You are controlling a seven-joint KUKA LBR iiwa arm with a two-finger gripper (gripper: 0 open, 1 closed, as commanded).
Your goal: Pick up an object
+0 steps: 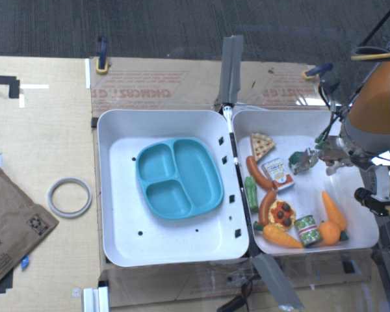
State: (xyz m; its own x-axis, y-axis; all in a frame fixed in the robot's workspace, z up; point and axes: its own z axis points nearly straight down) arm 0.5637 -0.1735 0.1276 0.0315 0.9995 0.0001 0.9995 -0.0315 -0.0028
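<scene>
The right bin (pixel 310 190) holds toy food. There is a pizza slice (pixel 262 145), a red sausage (pixel 258 172), a small carton (pixel 277 173), a green pickle (pixel 251 194), a round tart (pixel 281 213), two carrots (pixel 283 237) (pixel 333 208), a green can (pixel 307 229) and an orange (pixel 329 231). My gripper (pixel 304 161) hangs over the bin's upper middle, just right of the carton and apart from it. Nothing shows in it. The grey arm with its orange band (pixel 377 99) comes in from the right.
The left bin (pixel 105 174) holds a blue divided plate (pixel 180 177). On the bench to the left lie a grey tape ring (pixel 69 195) and a cardboard box (pixel 10 223). Clamps (pixel 103 54) (pixel 318 71) sit on the back edge.
</scene>
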